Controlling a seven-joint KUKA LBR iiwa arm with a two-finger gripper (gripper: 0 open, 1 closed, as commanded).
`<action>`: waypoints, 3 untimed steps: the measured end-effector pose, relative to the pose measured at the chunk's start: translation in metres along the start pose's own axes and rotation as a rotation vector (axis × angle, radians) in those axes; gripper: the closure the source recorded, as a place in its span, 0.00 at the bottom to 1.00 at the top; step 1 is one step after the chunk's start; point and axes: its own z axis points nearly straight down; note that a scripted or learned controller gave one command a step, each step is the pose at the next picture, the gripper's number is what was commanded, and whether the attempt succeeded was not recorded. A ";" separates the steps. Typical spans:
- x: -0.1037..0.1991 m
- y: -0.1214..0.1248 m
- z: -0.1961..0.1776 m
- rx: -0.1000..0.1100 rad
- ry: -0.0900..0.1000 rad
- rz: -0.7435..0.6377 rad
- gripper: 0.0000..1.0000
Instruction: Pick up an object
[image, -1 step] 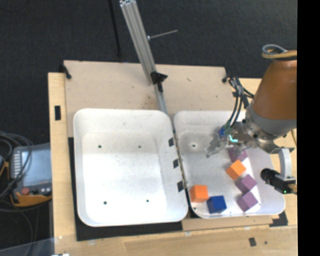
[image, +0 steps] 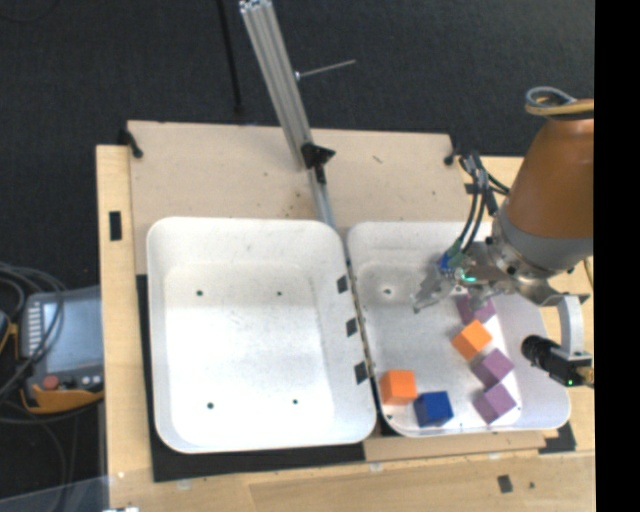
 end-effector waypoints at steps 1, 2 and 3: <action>-0.001 -0.004 0.043 0.005 -0.001 0.001 0.00; -0.006 -0.011 0.102 0.007 -0.001 0.001 0.00; -0.013 -0.012 0.146 0.006 -0.001 0.001 0.00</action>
